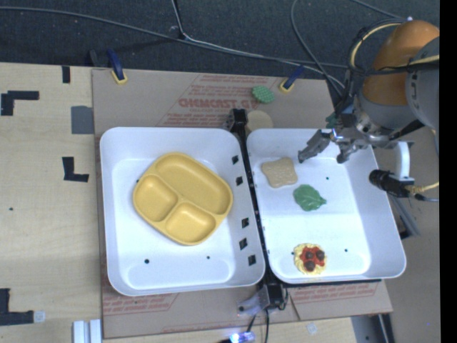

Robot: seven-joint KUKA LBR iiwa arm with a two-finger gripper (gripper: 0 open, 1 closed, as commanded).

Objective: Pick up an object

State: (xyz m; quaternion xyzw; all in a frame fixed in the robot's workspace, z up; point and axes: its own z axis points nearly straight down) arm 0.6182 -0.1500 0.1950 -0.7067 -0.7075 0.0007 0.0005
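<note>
Bins on worktop [43, 213]: left bin [114, 191] holds yellow divided tray [183, 198]. Right bin [378, 256] holds tan bread piece [278, 171], green leaf piece [309, 197] beside it, small pizza [309, 257] nearer the front rim. Hand [327, 151] released, fingers spread, above right bin's rear, grasping nothing.

Grey arm [428, 91] with rounded orange band, silver wrist, dark two-fingered tool [328, 151], black cables looping above
</note>
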